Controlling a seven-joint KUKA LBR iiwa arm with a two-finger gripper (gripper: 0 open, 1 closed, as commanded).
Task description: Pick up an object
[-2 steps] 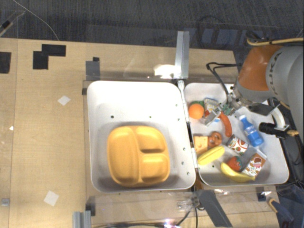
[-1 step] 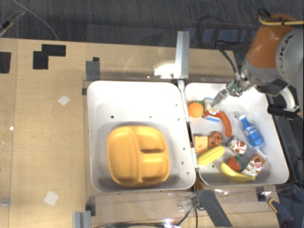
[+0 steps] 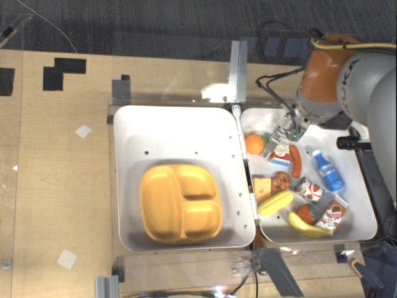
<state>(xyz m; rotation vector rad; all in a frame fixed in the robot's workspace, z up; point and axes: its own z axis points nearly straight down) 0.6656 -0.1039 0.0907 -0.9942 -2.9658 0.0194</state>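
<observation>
Just below the end effector (image 3: 289, 131), a small carton (image 3: 280, 154).

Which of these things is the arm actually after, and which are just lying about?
Job, in the right bin: gripper, carton under it, orange, sausage, blue bottle, banana.

Lying about: yellow divided tray in the left bin.

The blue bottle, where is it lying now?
The blue bottle lies in the right bin, near its right wall, to the right of the red sausage in the camera view.
</observation>
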